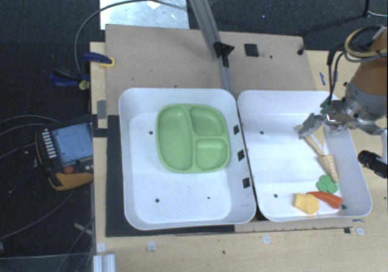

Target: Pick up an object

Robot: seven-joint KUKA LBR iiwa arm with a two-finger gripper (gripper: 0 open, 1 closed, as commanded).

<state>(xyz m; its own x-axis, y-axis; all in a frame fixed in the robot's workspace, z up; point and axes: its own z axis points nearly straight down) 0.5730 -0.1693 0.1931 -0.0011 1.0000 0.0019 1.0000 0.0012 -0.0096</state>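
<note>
Toys cluster in your right bin's (267,204) near corner: cone (328,166), orange carrot (327,198), yellow piece (307,203); claw (316,126) hangs just above the cone, seemingly lining up; its grip you cannot tell.

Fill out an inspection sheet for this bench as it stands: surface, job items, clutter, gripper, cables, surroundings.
Surface: tan bench bearing two white bins, left bin and right bin, side by side.
Job's things: in the right bin's near right corner, a yellow piece, an orange carrot-like piece, a green piece and a tan cone.
Clutter: green divided plate in the left bin.
Gripper: gripper over the right bin's far right part; nothing seen between its fingers.
Cables: loose cables on the floor at left.
Surroundings: handheld pendant on dark carpet, left of the bench.
</note>
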